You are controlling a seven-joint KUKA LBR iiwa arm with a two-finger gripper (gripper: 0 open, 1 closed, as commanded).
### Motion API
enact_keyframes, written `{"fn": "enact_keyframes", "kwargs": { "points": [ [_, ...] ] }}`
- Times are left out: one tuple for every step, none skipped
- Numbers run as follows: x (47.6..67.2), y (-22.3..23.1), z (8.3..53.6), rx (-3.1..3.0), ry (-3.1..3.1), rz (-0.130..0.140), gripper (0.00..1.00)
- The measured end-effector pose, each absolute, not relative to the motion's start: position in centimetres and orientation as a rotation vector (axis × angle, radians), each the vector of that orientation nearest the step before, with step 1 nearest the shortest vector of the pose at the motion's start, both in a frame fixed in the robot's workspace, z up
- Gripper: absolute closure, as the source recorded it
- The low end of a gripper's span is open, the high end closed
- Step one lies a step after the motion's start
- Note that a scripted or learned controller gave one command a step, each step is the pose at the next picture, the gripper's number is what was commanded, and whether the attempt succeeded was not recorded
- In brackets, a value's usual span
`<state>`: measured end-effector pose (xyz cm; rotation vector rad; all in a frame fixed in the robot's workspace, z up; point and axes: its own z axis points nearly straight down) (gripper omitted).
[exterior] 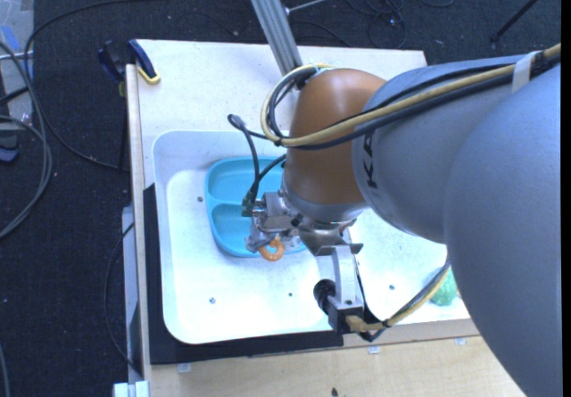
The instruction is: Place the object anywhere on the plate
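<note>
We are hovering the gripper (268, 239) over the blue plate's (227, 199) near edge, grasping a small orange object (271, 250); releasing here is risking a roll-off into the white bin (192, 297).

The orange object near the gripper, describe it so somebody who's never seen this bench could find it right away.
Start at the white bin in the middle of the bench, then find the blue plate lying in it. At the plate's lower right edge, just under the gripper, sits a small orange object. It is the only orange thing in the bin, against blue and white.
</note>
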<state>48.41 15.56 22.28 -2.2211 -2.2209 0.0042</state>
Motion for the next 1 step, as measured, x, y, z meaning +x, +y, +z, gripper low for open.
{"fn": "enact_keyframes", "kwargs": {
  "points": [
    [48.42, 15.56, 22.30, -2.221, -2.221, 0.004, 0.00]
  ]
}}
